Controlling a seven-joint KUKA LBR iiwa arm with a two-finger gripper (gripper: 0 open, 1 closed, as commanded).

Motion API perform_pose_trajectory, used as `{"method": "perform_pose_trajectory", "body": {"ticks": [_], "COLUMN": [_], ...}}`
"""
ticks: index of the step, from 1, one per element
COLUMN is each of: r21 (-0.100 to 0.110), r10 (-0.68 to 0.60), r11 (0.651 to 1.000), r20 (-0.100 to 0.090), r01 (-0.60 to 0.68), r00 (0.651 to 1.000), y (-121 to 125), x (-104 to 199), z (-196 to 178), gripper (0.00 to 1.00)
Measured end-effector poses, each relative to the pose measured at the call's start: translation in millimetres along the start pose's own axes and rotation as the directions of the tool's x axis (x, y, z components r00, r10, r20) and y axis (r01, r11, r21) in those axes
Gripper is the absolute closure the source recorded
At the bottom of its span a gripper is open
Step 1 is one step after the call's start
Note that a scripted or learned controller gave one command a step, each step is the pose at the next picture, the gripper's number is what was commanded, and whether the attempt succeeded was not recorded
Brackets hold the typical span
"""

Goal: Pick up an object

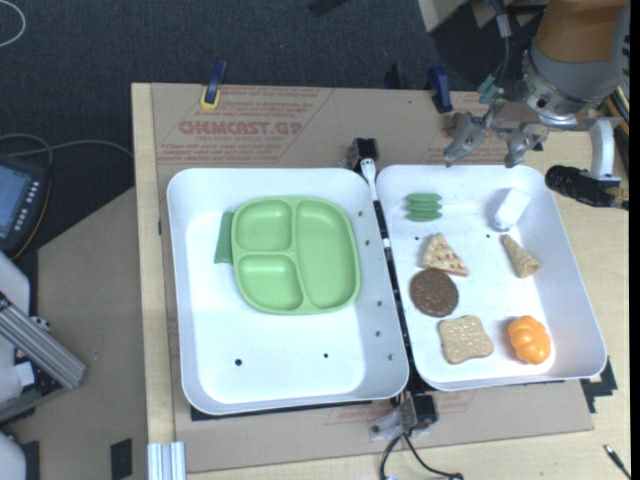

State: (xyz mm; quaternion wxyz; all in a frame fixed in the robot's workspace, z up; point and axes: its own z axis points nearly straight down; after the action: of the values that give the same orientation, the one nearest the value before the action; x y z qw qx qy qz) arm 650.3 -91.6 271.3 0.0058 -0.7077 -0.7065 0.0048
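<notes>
From my station I see the gripper [490, 148] hanging above the far rim of the right bin [580, 308], its two fingers spread apart with nothing between them. That bin holds the candidates: a green bean pod [423, 206], a white cylinder [511, 208], a pizza slice [443, 256], a cone-shaped piece [520, 256], a brown round cookie [434, 293], a slice of toast [465, 338] and an orange [528, 339]. The left bin [200, 348] carries a green divided plate [296, 254], and red print on the cardboard [160, 128] beyond it seems to read "CHEMCAST GP", though the last letters are faint.
</notes>
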Motion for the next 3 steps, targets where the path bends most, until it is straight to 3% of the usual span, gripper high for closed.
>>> {"method": "perform_pose_trajectory", "body": {"ticks": [1, 3], "r21": [-0.014, -0.010], "r10": [-0.002, -0.001], "r11": [1.000, 1.000], "r20": [0.001, 0.001], "r01": [0.002, 0.001], "r00": [1.000, 1.000], "y": [1.7, 9.9], "x": [0.1, -7.2], "z": [-8.1, 81.5], "gripper": [0.00, 0.00]}}
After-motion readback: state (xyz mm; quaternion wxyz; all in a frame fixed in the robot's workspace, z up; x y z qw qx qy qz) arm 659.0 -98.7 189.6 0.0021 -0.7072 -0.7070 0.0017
